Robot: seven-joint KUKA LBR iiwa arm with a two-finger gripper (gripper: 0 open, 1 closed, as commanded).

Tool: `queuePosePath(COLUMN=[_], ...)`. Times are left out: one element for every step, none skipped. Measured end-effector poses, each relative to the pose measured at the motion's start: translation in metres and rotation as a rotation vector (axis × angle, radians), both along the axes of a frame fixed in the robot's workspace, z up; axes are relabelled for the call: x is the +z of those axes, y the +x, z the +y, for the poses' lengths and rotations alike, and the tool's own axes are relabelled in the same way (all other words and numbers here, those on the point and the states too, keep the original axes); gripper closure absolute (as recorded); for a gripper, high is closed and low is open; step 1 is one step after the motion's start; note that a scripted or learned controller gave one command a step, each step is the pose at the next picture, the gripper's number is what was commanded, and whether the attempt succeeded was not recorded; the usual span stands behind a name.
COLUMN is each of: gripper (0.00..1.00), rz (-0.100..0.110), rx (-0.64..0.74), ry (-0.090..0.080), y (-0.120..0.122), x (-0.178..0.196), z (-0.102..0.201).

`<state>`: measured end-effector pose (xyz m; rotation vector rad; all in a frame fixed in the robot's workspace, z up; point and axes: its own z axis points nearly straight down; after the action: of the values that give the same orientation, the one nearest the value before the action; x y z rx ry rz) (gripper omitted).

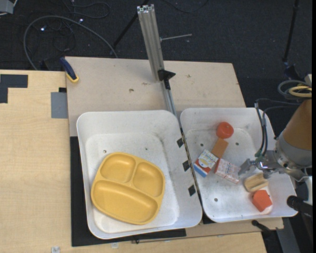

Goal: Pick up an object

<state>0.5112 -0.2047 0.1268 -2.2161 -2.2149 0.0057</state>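
Observation:
My gripper (254, 168) hangs low over the right side of the right bin (200, 121), coming in from the right edge. Just below it lies a tan block (255, 183), which looks close to the gripper or touching it; I cannot tell which. A red-orange block (262, 200) sits near the bin's front right corner. Left of the gripper lie a pink-and-white packet (227, 171) and a small white, blue and red carton (205, 162). An orange bottle with a red cap (221, 138) lies tilted toward the bin's back.
The left bin (89, 125) holds a yellow divided plate (128, 187). A metal post (151, 41) stands behind the bins, with its rod running down between them. Black clips (185, 165) line the shared rim. A wooden tabletop (26, 157) lies to the left.

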Motion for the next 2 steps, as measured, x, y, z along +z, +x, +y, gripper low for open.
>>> queuePosePath(gripper=[1.0,1.0], rz=[-0.004,-0.01], rx=[-0.003,0.001], ry=[-0.001,-0.004], y=[0.001,0.004], x=[0.013,0.055], z=[-0.002,-0.001])
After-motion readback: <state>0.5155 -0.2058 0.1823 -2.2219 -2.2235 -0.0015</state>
